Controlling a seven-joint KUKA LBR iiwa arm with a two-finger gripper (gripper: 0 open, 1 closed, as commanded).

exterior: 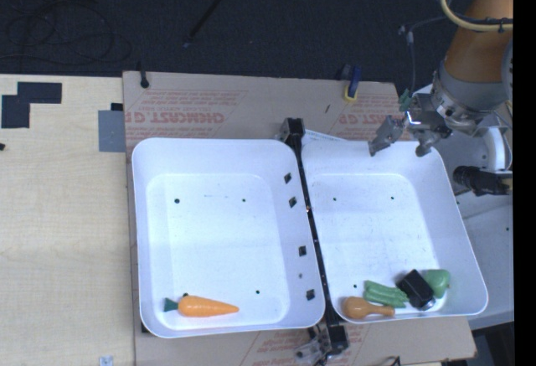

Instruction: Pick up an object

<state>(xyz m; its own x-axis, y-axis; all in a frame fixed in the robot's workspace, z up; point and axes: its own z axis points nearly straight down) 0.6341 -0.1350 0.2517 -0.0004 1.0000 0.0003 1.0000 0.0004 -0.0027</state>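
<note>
An orange toy carrot lies in the front left corner of the left bin. In the right bin, at the front right, sit a green pea pod, an orange-tan pear-shaped toy, a black block and a green toy close together. My gripper hangs over the far rim of the right bin, open, its two fingers spread with nothing between them. It is far from all the objects.
A black divider strip with clips runs between the two bins. Cardboard lies under the bins, with a blue and yellow clamp at its far edge. The arm rises at the right.
</note>
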